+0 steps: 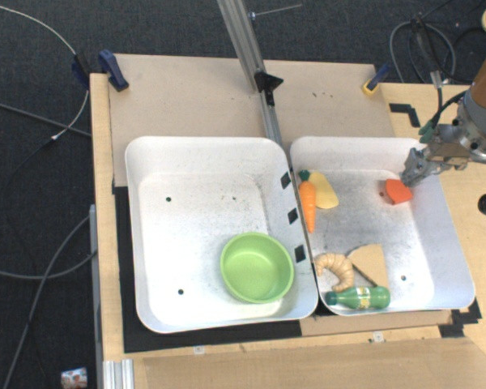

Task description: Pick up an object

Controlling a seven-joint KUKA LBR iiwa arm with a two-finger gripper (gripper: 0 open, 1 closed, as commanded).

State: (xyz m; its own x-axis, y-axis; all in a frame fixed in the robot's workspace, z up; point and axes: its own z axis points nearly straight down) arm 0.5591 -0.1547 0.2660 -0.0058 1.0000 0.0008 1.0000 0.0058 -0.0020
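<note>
Where the gripper (413, 168) hovers, the orange block (398, 191) lies just beside it in the right bin (458, 250) (far right corner); gripper state unclear. Probably light, stiff; grasp across flat sides.

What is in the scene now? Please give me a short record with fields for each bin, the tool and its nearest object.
left bin: green bowl near its front right corner
right bin: carrot and yellow piece by the left wall; orange block at the back right; croissant, tan wedge and green bottle at the front
tool: over the back right of the right bin
nearest object: orange block, just beside the tool, not seen between its fingers
</note>
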